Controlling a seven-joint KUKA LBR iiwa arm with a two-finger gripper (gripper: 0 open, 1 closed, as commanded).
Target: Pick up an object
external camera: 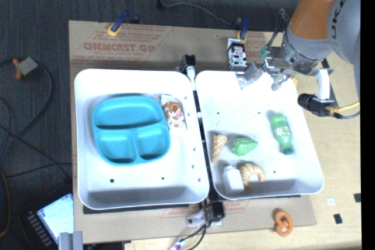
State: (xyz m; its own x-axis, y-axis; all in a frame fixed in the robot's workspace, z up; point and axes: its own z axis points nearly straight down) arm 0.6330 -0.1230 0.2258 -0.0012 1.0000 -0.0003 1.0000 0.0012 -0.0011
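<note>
Right bin: green bottle, green leaf-like item, croissant, shell; tool at far edge, seemingly open, gripping nothing; left bin: blue tray.

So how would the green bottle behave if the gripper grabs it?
The green bottle lies on its side, so a nudge would probably roll it. It looks like a small plastic toy, likely light and stiff. Its glossy, rounded body may slip between fingers.

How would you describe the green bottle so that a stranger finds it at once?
Look at the right white bin, the one nearer the grey arm. The green bottle lies on its side by that bin's right wall, apart from the cluster at the front. Unlike the green leafy item nearby, it is long, smooth and capped.
</note>
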